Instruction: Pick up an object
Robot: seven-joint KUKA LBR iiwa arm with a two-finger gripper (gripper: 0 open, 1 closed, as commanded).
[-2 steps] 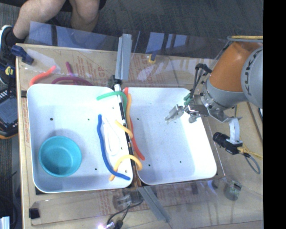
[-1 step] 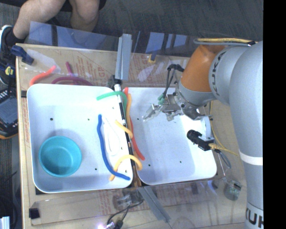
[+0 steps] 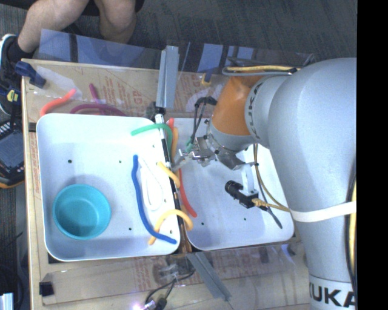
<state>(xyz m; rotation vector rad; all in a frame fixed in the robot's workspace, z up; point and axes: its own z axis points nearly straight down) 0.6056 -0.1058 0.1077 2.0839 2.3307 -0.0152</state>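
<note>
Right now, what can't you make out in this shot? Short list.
- Right bin: camera view, much of its floor covered by the arm.
- Gripper: whether it holds anything; too small amid strips at the bin divide.
- Pink loop: lower part hidden behind the left bin rim.
- Person: cut off by top edge.

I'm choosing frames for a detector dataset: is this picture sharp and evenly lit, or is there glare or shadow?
Camera view: even light; the left bin is bright, not blown out; the blue bowl is sharp, softly shaded inside; the clear panel up top shows faint reflections; the arm looms large over the dimmer right bin.
</note>
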